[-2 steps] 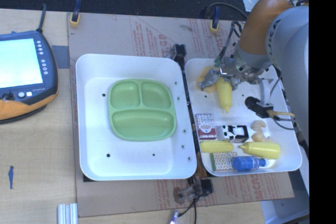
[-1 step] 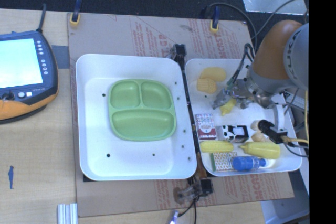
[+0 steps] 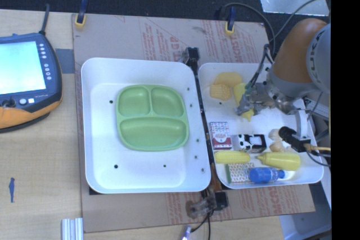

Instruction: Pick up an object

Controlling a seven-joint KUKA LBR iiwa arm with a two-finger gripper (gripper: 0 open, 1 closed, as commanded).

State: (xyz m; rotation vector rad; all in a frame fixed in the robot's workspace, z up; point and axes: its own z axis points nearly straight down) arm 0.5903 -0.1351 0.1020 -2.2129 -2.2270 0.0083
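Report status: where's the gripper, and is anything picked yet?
Gripper low in the right bin, beside the yellow pieces. Grasp state unclear. Green tray sits in the left bin.

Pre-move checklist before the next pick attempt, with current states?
1. Gripper over the right bin: ok, low at its upper left part.
2. Finger state: cannot tell, hidden by the wrist.
3. Object in grasp: cannot tell; a small yellow piece shows at the tip.
4. Targets available: ok; yellow food, card, blue bottle lie in that bin.
5. Left bin: ok, holds the green tray, apart from the arm.
6. Cables near the wrist: cannot tell if they snag.
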